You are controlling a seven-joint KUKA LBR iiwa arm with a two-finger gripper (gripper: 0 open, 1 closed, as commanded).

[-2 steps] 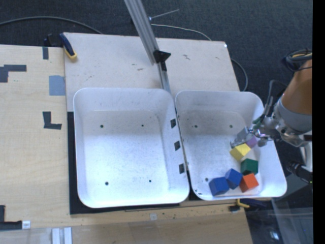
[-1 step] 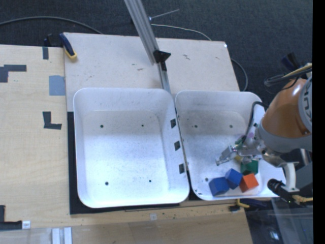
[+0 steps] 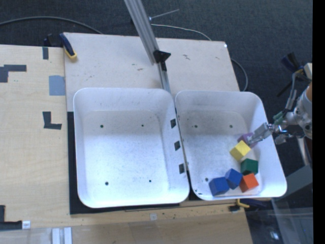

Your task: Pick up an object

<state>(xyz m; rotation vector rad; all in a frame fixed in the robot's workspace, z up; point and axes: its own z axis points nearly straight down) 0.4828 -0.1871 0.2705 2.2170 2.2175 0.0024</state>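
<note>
— Blocks [image 3: 237, 173] are sitting in the right bin [image 3: 213, 111], all bunched at its near right corner. Where is the pincer hanging?

— The pincer [image 3: 252, 136] is reaching in over that bin's right rim, with the arm [image 3: 297, 121] trailing off behind it to the right. I cannot tell whether it is released or clenched; the tip is blurring into something purplish.

— And the yellow block [image 3: 240, 150]?

— It is lying just below the pincer's tip, nearly touching it, tilted. Nothing is visibly sitting between the pincer's tips.

— The others?

— The green block [image 3: 249, 165] is resting further below the pincer, just past the yellow one. The orange block [image 3: 249, 182] is lying beyond that, nearest the bin's front wall. Two blue blocks [image 3: 226, 182] are sitting below and to the pincer's left, pressing against each other.

— The left bin [image 3: 81, 151]?

— It is standing well away, on the pincer's far left.
</note>
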